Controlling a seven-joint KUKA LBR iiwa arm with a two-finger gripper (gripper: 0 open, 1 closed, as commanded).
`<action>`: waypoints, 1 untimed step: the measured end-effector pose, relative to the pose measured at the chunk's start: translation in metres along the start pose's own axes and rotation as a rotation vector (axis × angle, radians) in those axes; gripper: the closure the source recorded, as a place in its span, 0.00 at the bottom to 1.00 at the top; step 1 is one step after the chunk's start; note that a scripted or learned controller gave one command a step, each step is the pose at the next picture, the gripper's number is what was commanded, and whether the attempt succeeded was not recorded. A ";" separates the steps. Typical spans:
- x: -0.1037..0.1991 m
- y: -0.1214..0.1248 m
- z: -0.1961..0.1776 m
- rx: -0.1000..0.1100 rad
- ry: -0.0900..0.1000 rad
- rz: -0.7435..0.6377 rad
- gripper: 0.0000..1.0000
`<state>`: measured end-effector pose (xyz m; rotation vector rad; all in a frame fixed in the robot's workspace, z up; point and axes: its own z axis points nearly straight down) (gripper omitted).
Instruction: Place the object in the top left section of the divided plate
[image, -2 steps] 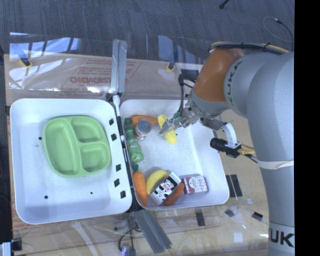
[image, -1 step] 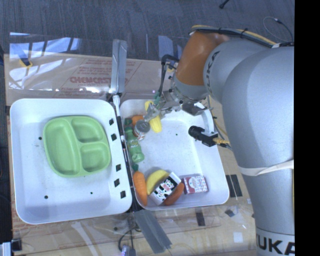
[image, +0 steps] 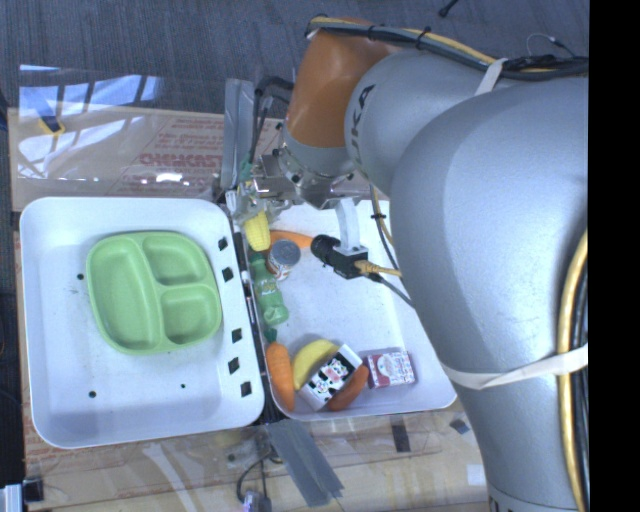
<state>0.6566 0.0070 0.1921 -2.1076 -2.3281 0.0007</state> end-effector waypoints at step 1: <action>-0.007 -0.034 0.002 0.006 0.000 0.393 1.00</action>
